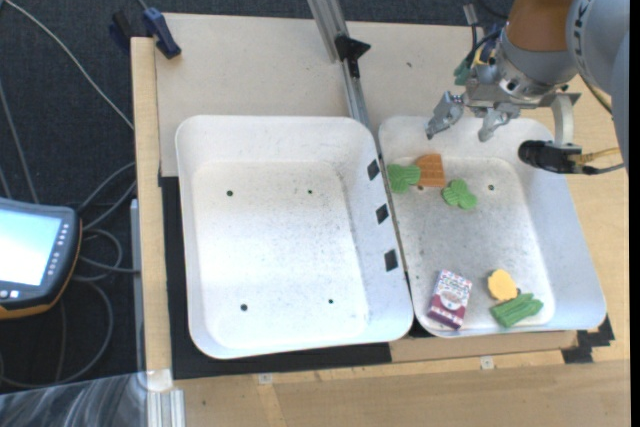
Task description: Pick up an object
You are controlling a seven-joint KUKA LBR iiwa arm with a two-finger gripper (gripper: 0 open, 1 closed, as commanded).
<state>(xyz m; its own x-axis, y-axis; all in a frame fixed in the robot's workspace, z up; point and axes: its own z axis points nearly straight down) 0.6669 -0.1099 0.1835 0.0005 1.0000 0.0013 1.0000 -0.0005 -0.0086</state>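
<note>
White plastic walls of the right bin (560, 215) lie below my claw (470, 123), which hangs released over that bin's far edge, its two fingers spread apart with nothing between them. I judge this to be the approach step: nothing is picked yet, and I have to choose a thing and come down on it. Nearest to me, just inside the far edge, an orange block (431, 170) sits touching a green piece (403, 178) on its left, with a second green piece (460, 195) just beside it toward the bin's middle. Along the near edge lie a small printed packet (451, 298), a yellow piece (502, 284) and a green ridged piece (516, 309), the last two touching. The left bin (200, 155) carries no candidates. The next move calls for lowering straight onto the orange block while keeping clear of its green neighbours. What the green pieces actually are is too small to tell, and my arm's upper part is cut off at the edge.
</note>
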